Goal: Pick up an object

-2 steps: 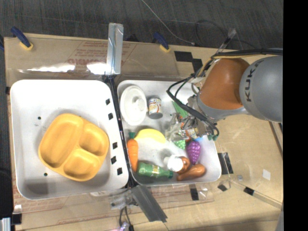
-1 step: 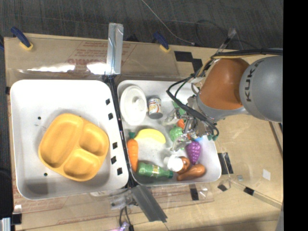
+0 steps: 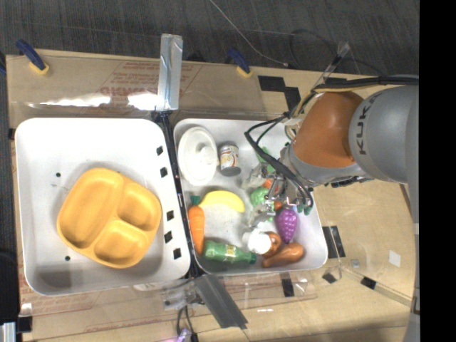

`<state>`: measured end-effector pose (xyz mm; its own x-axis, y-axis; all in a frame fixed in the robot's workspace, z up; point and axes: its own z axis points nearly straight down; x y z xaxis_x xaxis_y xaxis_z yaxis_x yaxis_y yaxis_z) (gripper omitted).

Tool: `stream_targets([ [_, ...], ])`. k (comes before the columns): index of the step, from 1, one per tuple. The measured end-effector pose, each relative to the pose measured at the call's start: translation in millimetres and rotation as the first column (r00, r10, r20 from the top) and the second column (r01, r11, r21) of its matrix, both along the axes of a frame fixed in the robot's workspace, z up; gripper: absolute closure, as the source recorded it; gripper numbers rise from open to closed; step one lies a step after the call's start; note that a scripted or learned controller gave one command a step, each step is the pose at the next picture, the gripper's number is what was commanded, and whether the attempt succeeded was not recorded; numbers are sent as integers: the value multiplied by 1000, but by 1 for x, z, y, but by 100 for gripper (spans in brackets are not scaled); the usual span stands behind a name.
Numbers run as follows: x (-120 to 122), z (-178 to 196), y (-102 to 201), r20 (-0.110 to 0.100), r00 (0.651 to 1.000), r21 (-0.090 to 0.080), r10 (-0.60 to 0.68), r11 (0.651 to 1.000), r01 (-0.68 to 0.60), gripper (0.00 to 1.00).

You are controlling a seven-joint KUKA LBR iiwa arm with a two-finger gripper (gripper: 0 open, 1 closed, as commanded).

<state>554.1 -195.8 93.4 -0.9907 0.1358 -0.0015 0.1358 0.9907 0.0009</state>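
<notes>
Arm low over the cluttered right bin (image 3: 313, 137).
Its hand (image 3: 274, 199) sits among the toys beside the purple grapes (image 3: 287, 223), seemingly seeking a grasp; its grip I cannot tell.

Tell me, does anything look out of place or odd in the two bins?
Nothing stands out. The yellow three-compartment plate lies flat in the left white bin; toy foods, including an orange carrot, lie crowded but contained in the right white bin.

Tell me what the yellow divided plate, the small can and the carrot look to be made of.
Yellow divided plate: probably hard plastic, matte, evenly coloured with soft moulded edges.
Small can: likely metal, with a shiny rim and a printed label; it might be a toy.
Carrot: seemingly plastic toy food, smooth with a uniform orange colour.
</notes>
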Motion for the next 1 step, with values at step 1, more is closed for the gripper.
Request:
stream_targets([
  [1,-15,-1,5,-2,989,1,-150,989,150,0],
])
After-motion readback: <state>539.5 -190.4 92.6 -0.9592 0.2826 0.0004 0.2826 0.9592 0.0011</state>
